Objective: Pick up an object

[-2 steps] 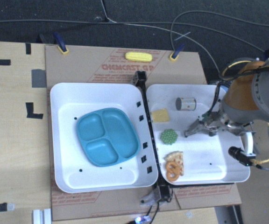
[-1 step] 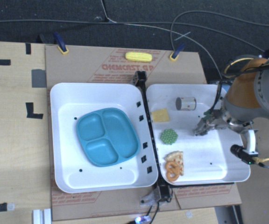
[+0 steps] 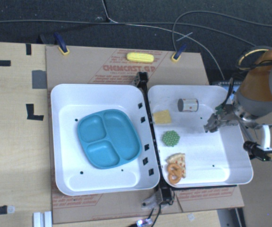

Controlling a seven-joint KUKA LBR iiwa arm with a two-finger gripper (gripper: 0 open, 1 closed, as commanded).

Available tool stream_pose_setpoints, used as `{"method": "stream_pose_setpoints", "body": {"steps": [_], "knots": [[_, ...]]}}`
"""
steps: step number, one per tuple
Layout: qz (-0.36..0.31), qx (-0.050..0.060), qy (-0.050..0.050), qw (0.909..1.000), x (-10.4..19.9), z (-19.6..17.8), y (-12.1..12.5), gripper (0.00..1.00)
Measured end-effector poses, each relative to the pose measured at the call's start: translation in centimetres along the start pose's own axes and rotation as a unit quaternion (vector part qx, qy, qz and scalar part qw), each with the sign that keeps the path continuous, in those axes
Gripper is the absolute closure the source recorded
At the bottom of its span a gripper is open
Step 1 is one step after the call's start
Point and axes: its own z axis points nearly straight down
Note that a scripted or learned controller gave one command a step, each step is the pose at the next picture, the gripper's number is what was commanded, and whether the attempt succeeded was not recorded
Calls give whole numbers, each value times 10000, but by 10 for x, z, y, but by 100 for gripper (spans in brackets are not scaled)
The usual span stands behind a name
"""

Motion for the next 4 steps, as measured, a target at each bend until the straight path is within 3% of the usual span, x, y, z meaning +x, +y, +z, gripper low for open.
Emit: {"method": "stream_pose_setpoints", "body": {"steps": [2,4], "knots": [[-10,-9,-1,10000,5,-94,12,100],[-28,23,10,10000,104,-84,-6,100]]}}
